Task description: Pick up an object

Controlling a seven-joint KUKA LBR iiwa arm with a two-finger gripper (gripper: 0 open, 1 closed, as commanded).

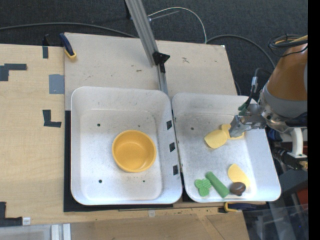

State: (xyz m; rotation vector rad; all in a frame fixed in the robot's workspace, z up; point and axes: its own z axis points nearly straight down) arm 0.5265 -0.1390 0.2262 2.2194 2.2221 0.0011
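Camera view: gripper (239, 126) fingers closed on yellow object (220, 137), right bin (260, 184).

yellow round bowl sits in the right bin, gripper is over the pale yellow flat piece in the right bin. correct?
Not quite. The camera view shows the yellow round bowl in the left white bin, not the right one. The rest holds: the gripper is over the pale yellow flat piece in the right white bin.

The surface (30, 149) is pale wood with grey tape marks at its left; a white board (115, 59) lies on it; two white bins sit side by side, left bin (85, 149), right bin (200, 109).
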